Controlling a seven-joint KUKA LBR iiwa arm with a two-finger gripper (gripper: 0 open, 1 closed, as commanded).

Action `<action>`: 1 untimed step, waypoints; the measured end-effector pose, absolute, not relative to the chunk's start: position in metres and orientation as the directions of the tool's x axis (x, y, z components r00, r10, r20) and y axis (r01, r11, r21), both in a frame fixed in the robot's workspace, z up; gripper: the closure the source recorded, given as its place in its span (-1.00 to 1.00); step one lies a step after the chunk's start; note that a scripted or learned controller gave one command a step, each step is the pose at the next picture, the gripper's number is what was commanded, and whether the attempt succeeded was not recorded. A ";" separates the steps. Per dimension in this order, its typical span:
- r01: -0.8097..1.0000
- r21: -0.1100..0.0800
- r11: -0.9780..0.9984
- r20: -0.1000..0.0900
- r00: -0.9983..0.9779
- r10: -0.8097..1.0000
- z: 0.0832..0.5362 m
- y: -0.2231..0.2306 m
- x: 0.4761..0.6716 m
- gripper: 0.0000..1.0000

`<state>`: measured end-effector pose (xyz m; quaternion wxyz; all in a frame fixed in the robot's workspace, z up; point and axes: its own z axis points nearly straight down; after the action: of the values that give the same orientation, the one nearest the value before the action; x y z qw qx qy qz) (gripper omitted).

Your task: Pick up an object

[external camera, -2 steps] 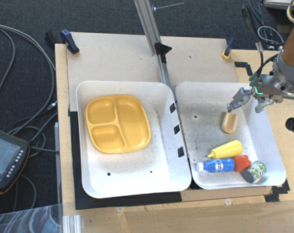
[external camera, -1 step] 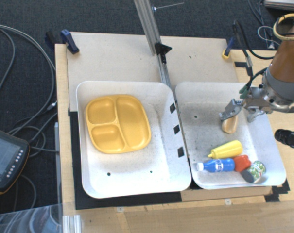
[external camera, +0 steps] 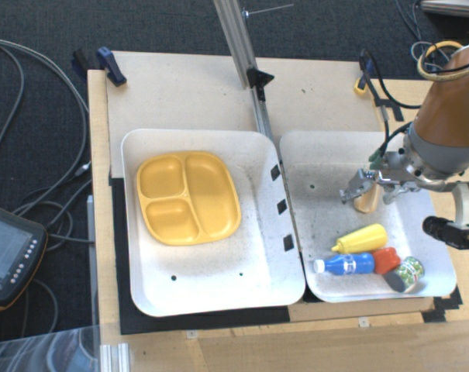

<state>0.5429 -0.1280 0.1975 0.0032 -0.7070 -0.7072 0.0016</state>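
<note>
Two shallow white bins are seen side by side on the bench. In the left bin [external camera: 141,285] a yellow divided plate [external camera: 189,198] is laid towards the far left, well apart from everything else. The arm [external camera: 448,122] is brought in from the right over the right bin [external camera: 312,208], and the gripper [external camera: 366,192] is lowered at the middle of that bin. A small tan object [external camera: 366,201] is seen right at the fingertips; whether it is clasped between them, and how the pincer is set, cannot be told from this slant.

Nearer the front of the right bin a cluster of things is gathered: a yellow bottle [external camera: 361,239], just near of the tan object; a blue bottle [external camera: 344,265] lying beside it, a red object [external camera: 386,260] touching its right end, and a green-and-white can [external camera: 407,273] at the near right corner. A metal post [external camera: 236,29] is slanted across the far side, above the seam between the bins.
</note>
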 end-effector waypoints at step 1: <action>1.000 -0.007 -0.001 0.002 0.001 1.000 0.151 -0.136 0.542 -1.00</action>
<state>0.5424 -0.1357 0.1509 0.0035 -0.7074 -0.7068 0.0018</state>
